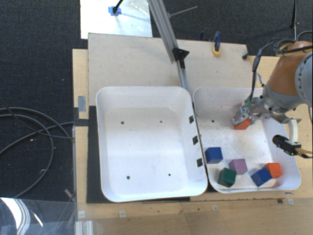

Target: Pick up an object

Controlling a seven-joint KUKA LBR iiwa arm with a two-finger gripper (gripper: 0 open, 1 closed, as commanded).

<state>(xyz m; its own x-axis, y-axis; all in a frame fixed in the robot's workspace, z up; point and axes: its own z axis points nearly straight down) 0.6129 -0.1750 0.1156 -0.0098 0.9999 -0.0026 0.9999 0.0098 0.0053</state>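
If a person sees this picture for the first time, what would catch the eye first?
Probably the grey arm with the orange band reaching in from the right, its gripper low over a small orange-red block in the right white bin. Next, the cluster of coloured cubes along that bin's near side: blue, purple, dark green, another blue and orange.

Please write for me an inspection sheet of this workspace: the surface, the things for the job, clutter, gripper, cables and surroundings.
Surface: bench bearing left bin and right bin, side by side.
Job's things: in the right bin, blue cube, green cube, purple cube, second blue cube touching orange cube; an orange-red block under the gripper.
Clutter: yellow clamp at the bench's far edge.
Gripper: gripper low over the orange-red block; grasp cannot be judged.
Cables: black cables on the floor, left.
Surroundings: dark carpet; slanted metal pole.
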